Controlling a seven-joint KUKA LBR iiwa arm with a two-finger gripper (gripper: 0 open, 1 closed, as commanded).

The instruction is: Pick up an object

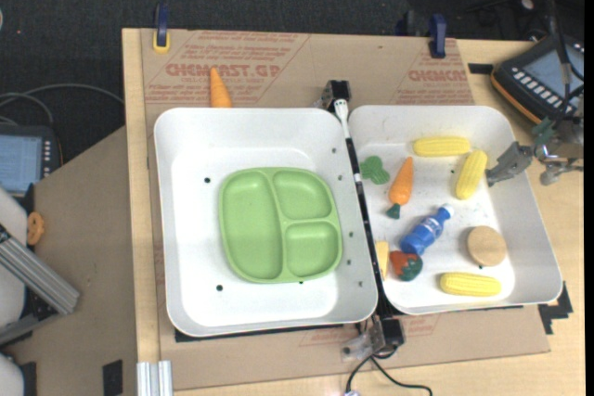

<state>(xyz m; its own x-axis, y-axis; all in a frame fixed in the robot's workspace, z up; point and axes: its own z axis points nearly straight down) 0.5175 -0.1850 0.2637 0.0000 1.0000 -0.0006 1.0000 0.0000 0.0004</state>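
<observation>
We see the gripper low at the right bin's far right rim, its finger state beyond telling. Just beside it lies a knobbly yellow corn; a smooth green tray sits in the left bin.

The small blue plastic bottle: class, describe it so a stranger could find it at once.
Look in the right white bin. Near its middle lies the small blue plastic bottle, tilted, between the orange toy carrot and the round tan disc. It is the only blue thing there.
</observation>
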